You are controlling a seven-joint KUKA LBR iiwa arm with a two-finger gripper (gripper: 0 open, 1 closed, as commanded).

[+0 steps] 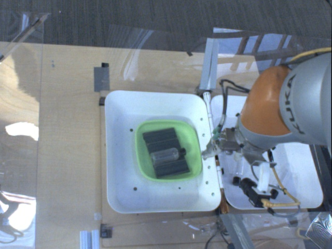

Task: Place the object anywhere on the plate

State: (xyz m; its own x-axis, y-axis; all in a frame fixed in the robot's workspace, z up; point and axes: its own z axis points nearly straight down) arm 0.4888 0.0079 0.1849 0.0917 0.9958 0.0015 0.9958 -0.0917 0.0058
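Black blocks (161,137), clear vial (167,154) on green plate (140,152) — placing seems done; gripper (213,145) alongside, grip: cannot tell; next — lift clear.

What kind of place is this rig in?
Probably a robotics lab test cell: a KUKA arm reaches over two shallow white bins on a wooden bench, with clear panels alongside.

Bright, even light; white glare on left bench (21,131).
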